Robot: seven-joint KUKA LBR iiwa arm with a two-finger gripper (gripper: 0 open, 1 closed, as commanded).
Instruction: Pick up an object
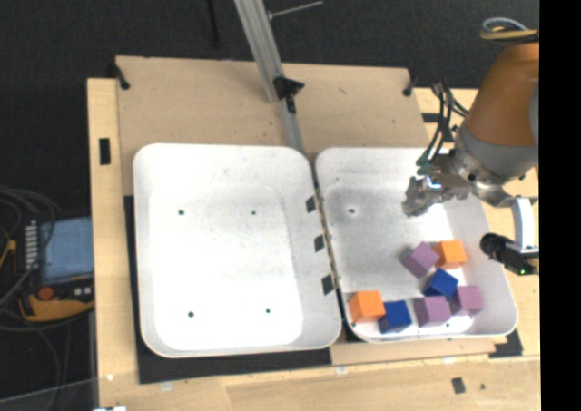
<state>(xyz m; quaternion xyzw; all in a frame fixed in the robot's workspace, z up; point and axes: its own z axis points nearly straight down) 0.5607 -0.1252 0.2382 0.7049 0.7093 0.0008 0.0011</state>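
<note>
The gripper point(419, 198), jaw state impossible to tell, hovers at twelve o'clock from the purple block point(420, 259) in the right bin point(363, 173).

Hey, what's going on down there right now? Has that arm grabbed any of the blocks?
Gripper above right bin, nothing seen between its fingers. Blocks lie in the bin's near corner; closest is the purple block. Path to it looks unobstructed.

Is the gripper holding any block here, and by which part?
Nothing is held: the gripper hangs over bare floor of the right white bin, apart from the small coloured blocks.
</note>
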